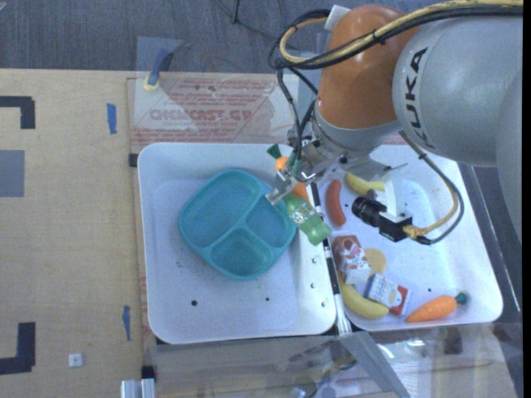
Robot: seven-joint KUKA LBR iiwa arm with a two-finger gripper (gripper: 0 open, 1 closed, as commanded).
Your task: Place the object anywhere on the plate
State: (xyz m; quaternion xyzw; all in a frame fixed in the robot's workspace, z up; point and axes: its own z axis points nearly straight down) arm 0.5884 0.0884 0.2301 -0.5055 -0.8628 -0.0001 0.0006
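Observation:
A teal plate [235, 222] with three compartments lies in the left bin [166, 247]. A green bottle-like object [306, 220] with a printed label sits tilted at the plate's right rim, over the divider between the two bins. My gripper [289, 182] is just above and left of the green object's top end, close to it or touching it. The wrist hides the contact, so a hold cannot be confirmed. Bits of an orange item [283, 163] with a green tip show beside the gripper.
The right bin [473, 247] holds a red sausage [334, 204], a banana [362, 302], a second banana [366, 182], a carrot [431, 309], a small carton [388, 292] and a printed packet [351, 252]. A black wrist unit with a yellow cable [380, 220] hangs over that bin.

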